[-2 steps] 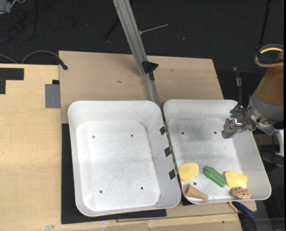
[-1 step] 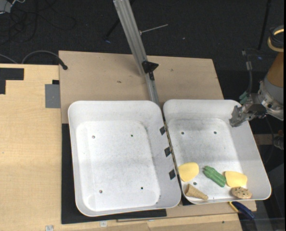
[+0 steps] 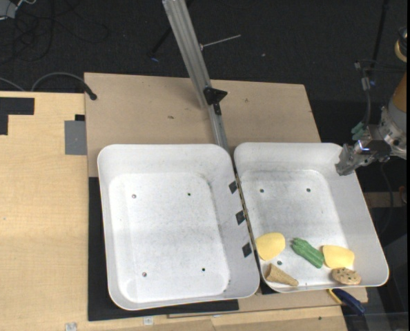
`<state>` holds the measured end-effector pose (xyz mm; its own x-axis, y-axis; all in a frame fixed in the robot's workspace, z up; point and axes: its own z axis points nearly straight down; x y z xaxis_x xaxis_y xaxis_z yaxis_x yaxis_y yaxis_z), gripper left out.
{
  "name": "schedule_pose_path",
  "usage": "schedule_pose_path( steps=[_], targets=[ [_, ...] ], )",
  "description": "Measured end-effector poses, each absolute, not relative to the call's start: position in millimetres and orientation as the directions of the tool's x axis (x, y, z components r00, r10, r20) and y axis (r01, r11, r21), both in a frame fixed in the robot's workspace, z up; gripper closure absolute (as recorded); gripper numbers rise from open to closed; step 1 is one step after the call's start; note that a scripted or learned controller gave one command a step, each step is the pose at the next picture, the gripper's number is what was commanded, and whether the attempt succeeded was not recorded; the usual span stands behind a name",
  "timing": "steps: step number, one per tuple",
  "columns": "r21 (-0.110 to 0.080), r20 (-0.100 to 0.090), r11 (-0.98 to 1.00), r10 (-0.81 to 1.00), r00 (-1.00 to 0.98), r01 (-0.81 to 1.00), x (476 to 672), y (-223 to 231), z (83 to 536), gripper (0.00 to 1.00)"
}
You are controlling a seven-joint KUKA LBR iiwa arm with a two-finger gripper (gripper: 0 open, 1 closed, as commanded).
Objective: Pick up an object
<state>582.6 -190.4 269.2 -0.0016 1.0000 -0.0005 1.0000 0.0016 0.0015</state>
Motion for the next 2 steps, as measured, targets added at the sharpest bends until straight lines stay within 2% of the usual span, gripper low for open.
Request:
schedule_pose_path(
  steps=[2],
  targets=[
    [-0.003, 0.003, 0.005, 1.000, -0.005, 1.000, 575.4, -93, 263, 1.00]
  ],
)
